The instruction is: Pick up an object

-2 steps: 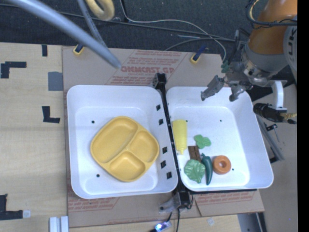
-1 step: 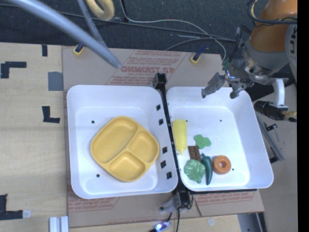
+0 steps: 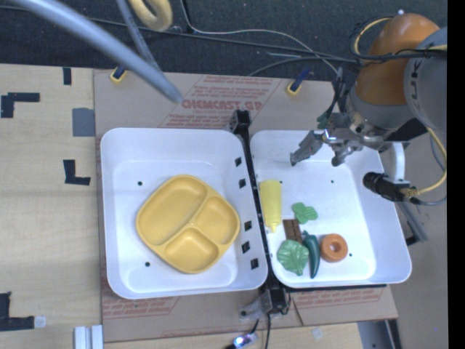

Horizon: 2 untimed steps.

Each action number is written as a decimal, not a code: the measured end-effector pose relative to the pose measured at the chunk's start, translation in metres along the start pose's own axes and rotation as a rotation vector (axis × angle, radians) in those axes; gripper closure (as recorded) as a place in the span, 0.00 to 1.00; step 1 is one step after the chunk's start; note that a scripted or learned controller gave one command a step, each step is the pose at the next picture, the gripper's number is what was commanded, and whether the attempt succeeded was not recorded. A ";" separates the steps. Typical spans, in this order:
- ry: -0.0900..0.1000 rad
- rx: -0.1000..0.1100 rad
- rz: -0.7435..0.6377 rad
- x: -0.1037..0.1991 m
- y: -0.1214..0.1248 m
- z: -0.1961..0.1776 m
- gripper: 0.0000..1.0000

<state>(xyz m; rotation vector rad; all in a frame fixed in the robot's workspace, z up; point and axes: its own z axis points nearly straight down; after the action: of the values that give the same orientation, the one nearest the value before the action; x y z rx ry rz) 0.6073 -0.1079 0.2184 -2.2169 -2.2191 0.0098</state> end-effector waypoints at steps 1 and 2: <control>0.000 0.000 0.000 0.002 0.005 0.063 0.00; -0.001 -0.019 0.002 0.000 0.016 0.104 0.00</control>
<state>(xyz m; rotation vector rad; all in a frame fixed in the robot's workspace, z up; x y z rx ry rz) 0.6225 -0.1075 0.1145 -2.2296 -2.2266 -0.0098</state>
